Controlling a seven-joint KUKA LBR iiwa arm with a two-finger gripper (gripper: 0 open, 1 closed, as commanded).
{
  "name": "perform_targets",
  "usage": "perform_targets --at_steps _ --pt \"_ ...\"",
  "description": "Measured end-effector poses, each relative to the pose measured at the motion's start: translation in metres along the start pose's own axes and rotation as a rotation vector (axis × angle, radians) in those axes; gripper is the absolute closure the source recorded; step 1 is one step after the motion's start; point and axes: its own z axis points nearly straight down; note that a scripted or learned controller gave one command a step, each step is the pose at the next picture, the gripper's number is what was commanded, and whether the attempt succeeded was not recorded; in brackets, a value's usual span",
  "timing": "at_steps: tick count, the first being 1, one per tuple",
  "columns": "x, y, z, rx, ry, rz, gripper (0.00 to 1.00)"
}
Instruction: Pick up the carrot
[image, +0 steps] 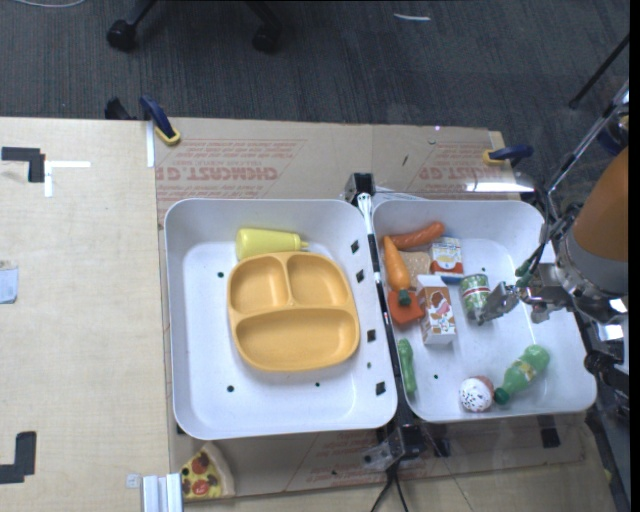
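Hovering hand (497, 303) beside can (473, 296), carrot (396, 264) apart

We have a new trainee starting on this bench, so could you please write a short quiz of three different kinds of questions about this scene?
1. True or false: the carrot lies in the bin on the view's right.
2. Which sits in the left bin? A) a yellow divided plate B) a green bottle C) a small can
3. Fill in: the hand hovers next to the small ____.

Key: 1 true; 2 A; 3 can.
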Motion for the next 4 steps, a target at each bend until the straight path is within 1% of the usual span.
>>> perform_targets --at_steps 1,2,3,4 --pt "0.063 0.041 -0.033 -0.002 -0.001 0.126 0.0" --pt "0.143 0.096 0.003 0.002 -0.002 0.305 0.0" --pt "0.105 0.108 0.002 0.001 -0.002 0.341 0.0" --pt "0.142 0.117 0.001 0.0 -0.002 0.303 0.0"
